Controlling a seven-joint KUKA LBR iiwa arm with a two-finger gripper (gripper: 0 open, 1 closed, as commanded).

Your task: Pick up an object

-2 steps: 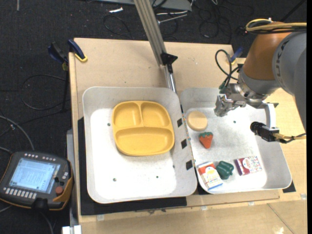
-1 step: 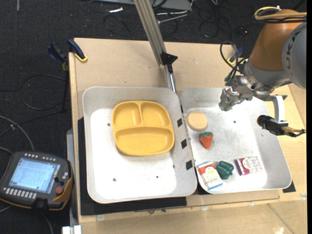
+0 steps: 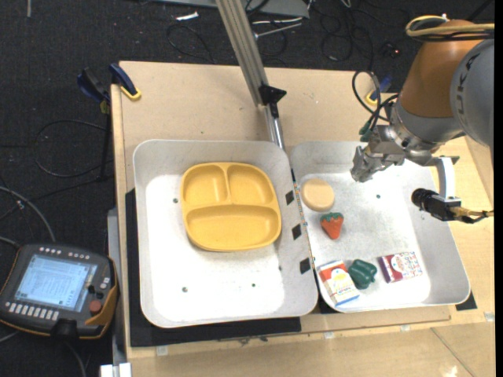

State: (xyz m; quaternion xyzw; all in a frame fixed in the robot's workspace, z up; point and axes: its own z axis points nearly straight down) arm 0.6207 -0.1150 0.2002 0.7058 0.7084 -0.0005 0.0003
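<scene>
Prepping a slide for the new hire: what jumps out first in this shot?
The yellow divided plate in the left bin grabs the eye first, the biggest and brightest thing there. Next comes the grey and orange arm reaching in from the right, its pincer above the far part of the right bin. That bin holds small items: a tan round piece, a strawberry, a green toy and two small cartons.

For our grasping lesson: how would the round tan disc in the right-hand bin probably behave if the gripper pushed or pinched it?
The tan disc lies flat, so a push would probably slide it, not roll it. Its low profile may give fingers little edge. Nudged sideways, it might bump the strawberry close beside it.
</scene>
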